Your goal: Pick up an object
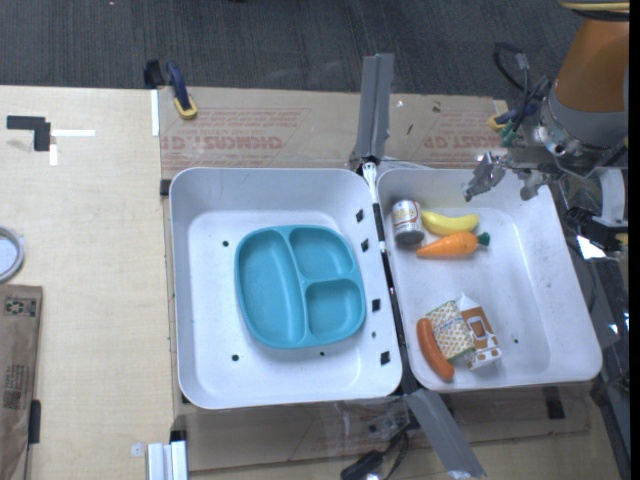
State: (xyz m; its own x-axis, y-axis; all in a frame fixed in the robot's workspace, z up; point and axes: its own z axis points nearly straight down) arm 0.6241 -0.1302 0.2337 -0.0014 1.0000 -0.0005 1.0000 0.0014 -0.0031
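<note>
Standing there, the main thing was the light wood bench. Behind its far edge ran a dark grey carpet floor. A sheet of brown cardboard with red lettering lay on the bench toward that back edge, a blue-and-yellow clamp at its left corner. Left on the bench sat a tape roll, black tape marks farther back.

Arm in from right — end effector hangs low, empty.
</note>
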